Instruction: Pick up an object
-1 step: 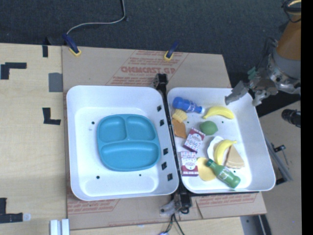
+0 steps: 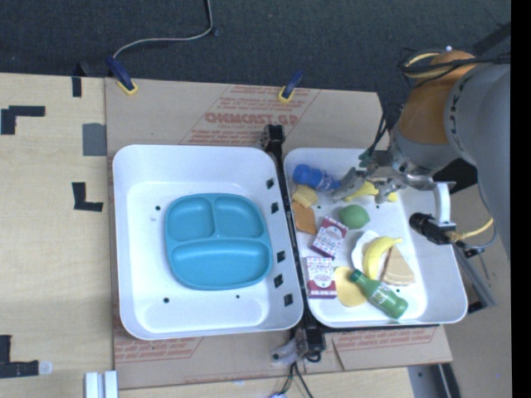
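Note:
My gripper [image 2: 367, 182] hangs low over the back of the right bin [image 2: 440, 293], reaching in from the right. A small yellow object [image 2: 363, 191] shows just under it, and whether it is held is unclear. A green lime [image 2: 354, 215] lies just in front of the gripper. A blue object [image 2: 309, 175] lies to the gripper's left, with a yellow piece [image 2: 304, 196] and an orange piece [image 2: 305, 219] below it. Further forward are two red-and-white packets [image 2: 329, 239], a banana [image 2: 377, 254], a bread slice [image 2: 400, 268] and a green bottle [image 2: 382, 295].
The left bin [image 2: 133, 222] holds a blue divided plate [image 2: 219, 240]. Black clips [image 2: 278, 197] run along the wall between the two bins. The grey arm with its orange band [image 2: 427, 110] fills the upper right. Cardboard [image 2: 241, 114] lies under both bins.

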`<state>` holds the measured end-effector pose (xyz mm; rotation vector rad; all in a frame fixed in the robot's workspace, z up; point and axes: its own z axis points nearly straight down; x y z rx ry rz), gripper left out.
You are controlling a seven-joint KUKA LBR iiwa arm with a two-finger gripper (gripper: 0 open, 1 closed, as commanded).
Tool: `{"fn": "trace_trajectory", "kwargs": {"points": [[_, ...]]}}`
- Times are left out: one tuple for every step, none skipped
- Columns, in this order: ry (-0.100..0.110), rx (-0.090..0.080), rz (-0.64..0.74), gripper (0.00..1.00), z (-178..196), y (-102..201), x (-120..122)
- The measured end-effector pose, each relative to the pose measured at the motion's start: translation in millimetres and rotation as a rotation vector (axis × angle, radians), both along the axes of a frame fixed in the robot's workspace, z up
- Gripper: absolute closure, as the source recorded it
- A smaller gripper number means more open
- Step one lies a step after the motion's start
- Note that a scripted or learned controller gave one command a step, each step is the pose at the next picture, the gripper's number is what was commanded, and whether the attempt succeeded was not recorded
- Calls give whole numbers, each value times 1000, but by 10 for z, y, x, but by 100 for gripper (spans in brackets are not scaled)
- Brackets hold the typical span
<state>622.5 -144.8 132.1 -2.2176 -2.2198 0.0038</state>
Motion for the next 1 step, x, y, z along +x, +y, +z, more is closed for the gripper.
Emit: {"fn": "trace_trajectory", "kwargs": {"points": [[36, 3, 7, 0, -502, -55, 386]]}}
